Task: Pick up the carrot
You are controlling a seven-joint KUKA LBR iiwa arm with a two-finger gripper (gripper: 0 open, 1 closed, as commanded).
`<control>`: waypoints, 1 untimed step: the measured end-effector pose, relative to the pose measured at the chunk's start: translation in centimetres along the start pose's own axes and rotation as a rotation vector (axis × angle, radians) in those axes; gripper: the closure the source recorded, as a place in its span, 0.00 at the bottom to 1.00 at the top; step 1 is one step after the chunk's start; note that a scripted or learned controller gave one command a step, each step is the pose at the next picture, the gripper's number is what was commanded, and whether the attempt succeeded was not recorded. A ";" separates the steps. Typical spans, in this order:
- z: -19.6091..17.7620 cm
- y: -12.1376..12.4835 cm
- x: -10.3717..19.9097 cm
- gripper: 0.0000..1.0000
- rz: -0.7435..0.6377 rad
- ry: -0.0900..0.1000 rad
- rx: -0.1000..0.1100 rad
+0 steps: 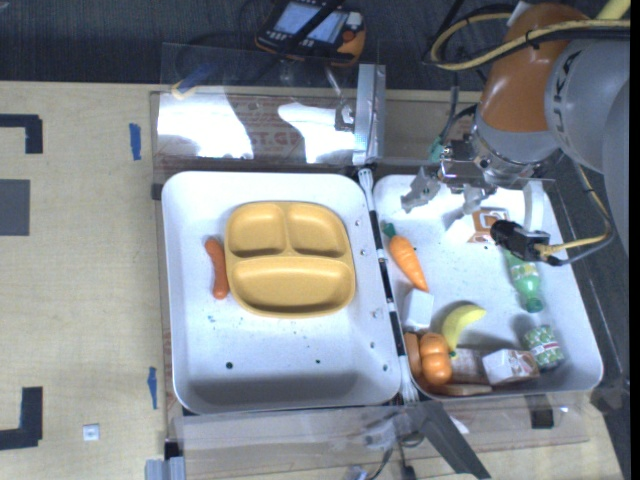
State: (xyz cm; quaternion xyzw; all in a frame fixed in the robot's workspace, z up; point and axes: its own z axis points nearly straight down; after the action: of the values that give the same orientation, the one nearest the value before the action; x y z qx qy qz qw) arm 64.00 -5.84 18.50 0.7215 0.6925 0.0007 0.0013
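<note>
The carrot (407,261) is orange with a green stub at its upper end. It lies slanted in the right bin (575,303), close to that bin's left wall. My gripper (441,196) hangs above the bin's upper part, up and to the right of the carrot and apart from it. Its two grey fingers (417,194) are spread open with nothing between them.
The left bin (190,318) holds a yellow divided plate (290,258) and an orange sausage (217,267) at its left. The right bin also holds a banana (461,322), a green bottle (526,284), an orange fruit (434,361), a small carton (505,366) and other packets.
</note>
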 end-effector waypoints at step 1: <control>8.0 -0.1 -3.8 0.00 -0.106 0.001 0.000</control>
State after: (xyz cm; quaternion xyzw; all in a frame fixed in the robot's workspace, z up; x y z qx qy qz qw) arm 63.75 -9.65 10.49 0.6838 0.7297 0.0012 0.0012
